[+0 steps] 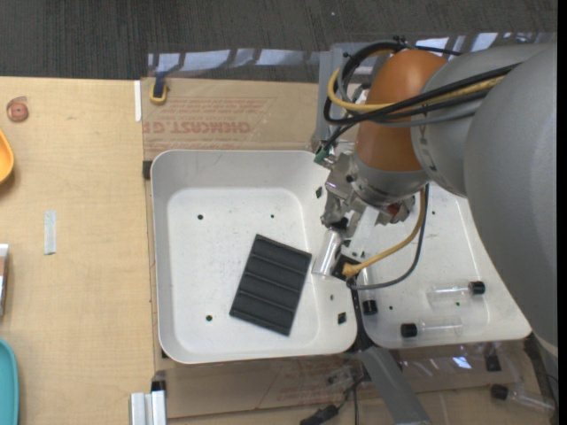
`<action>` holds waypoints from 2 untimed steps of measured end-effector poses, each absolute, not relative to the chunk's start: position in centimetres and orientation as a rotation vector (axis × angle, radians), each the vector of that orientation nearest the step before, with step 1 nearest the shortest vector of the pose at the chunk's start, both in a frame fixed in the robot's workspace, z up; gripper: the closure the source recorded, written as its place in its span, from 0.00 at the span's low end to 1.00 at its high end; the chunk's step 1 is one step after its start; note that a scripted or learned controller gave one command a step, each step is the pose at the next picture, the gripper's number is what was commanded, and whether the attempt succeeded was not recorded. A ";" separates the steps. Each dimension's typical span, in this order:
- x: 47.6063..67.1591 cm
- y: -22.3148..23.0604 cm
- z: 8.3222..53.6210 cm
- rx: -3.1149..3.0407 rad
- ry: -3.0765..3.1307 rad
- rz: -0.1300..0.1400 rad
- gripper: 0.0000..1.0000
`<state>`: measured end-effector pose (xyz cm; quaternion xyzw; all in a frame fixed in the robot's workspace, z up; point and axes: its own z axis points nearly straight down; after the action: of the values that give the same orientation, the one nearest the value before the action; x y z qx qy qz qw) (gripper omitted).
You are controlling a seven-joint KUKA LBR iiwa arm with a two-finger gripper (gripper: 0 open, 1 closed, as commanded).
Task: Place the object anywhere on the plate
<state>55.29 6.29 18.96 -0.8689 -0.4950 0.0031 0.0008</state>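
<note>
Black ribbed plate (270, 284): flat dark slab lying on the floor of the left bin (177, 162), around 4 o'clock from the bin's middle and turned at a bit of an angle. Its top is bare, so nothing has been dropped on it yet.
White right bin (500, 321): holds two small clear pieces with black ends, one (454, 291) at about 3 o'clock from the gripper and another (432, 328) just below it at 4 o'clock. I'm guessing one of these is the object to move. Both are well apart from the plate.
Gripper (330, 259): hanging right over the shared wall between the two bins, just off the plate's 2 o'clock corner. Honestly can't tell if it's open, closed or carrying anything, since the silvery tip is too small and busy to read.
Arm (399, 113): the orange band sits at 12 o'clock above the gripper and the grey body comes in from 3 o'clock. It covers much of the right bin.
Yellow cable (400, 248): loops off the wrist on the right bin side, clear of the plate.
Why it's parked there (my read): the divider is the natural crossing point, so it's either heading to pick or heading to drop.
Watch out: a drop from here would hit the bin wall and miss the plate.
</note>
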 end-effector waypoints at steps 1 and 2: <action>53.8 5.5 29.7 -2.896 -1.223 0.006 1.00; 51.3 11.8 20.0 -2.401 -2.023 0.009 1.00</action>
<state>51.32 11.79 20.00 -0.7648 -0.6442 0.0027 0.0010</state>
